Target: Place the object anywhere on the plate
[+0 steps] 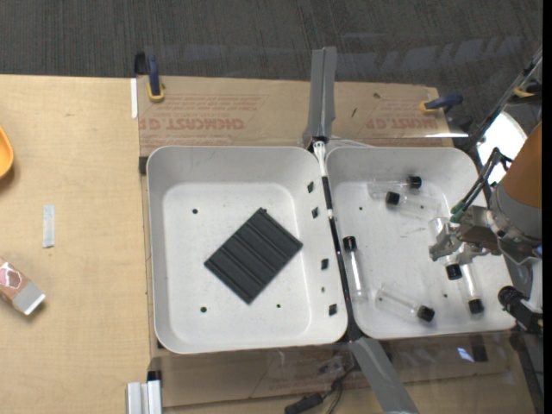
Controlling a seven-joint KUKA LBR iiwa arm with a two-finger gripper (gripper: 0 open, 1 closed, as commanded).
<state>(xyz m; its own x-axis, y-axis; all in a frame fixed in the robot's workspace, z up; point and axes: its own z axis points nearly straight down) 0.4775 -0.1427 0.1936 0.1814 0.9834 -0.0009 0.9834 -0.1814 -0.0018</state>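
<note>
While the gripper (448, 241) hangs low over the right bin (362, 317), near its right wall, whether it is open or closed on anything cannot be told from this slant. Several clear tubes (405, 304) with black caps lie scattered on that bin's floor, one just beside the gripper, and one rests along the inner wall. The plate (254, 254), a dark ribbed slab set diagonally, sits alone in the middle of the left bin (164, 231). Doing this step well likely means centring on a single tube across its narrow width, clear of its neighbours and the wall, before lifting high enough to cross the bin rims.
</note>
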